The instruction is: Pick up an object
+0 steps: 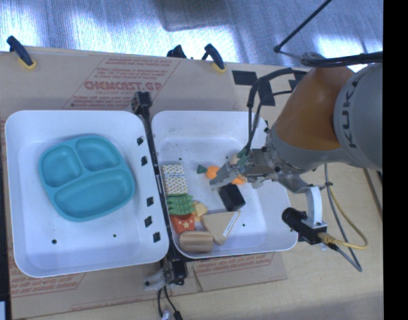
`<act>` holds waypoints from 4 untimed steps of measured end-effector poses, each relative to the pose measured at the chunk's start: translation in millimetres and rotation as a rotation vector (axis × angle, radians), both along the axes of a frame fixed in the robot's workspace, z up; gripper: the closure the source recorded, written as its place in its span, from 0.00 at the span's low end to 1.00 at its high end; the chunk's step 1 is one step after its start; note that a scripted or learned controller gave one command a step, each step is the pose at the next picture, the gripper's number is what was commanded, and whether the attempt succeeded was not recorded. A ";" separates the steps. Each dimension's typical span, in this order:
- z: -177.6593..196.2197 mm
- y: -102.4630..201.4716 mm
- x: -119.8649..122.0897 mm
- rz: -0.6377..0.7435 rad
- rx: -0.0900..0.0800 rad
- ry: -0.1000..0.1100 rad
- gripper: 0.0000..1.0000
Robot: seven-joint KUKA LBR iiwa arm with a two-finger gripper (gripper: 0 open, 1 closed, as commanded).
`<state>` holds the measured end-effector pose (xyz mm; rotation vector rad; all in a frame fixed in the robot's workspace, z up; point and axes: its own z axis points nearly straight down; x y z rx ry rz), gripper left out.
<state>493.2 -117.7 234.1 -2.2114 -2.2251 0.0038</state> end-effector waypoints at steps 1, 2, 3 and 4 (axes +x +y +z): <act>-81.8 -9.4 96.2 0.411 0.000 -0.002 0.00; -142.7 -48.7 97.4 0.819 0.002 -0.002 0.00; -132.2 -48.7 98.0 0.822 0.001 -0.002 1.00; -12.2 1.6 58.4 0.937 -0.001 -0.006 1.00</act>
